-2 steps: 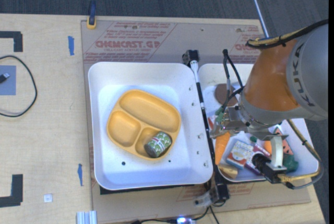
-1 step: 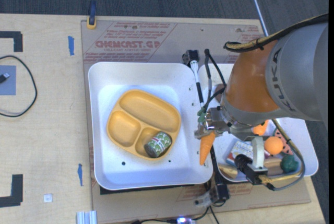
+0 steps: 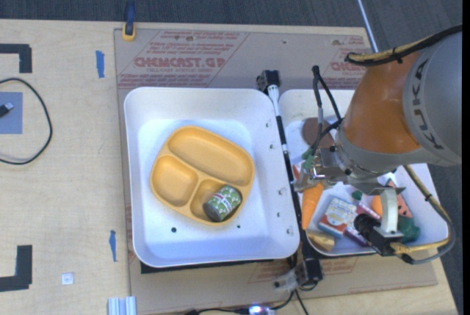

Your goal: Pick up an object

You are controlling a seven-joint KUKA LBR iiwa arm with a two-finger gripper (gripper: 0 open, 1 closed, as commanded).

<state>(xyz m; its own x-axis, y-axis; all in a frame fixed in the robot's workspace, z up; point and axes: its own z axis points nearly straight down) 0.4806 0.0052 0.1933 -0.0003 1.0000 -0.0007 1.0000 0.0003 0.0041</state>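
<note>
Grey arm [image 3: 411, 115] over right bin [image 3: 294, 104], carrot [image 3: 311, 205] beneath wrist

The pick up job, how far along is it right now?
Possibly done: a small green can already lies in one compartment of the yellow divided tray in the left bin. In hand: the arm hangs over the right bin's clutter, near a carrot; no object visibly held. Left: grasp and lift one.

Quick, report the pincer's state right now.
Pincer: cannot be told; it sits low in the right bin among the clutter beside an orange carrot-like piece, under the arm's wrist.
</note>
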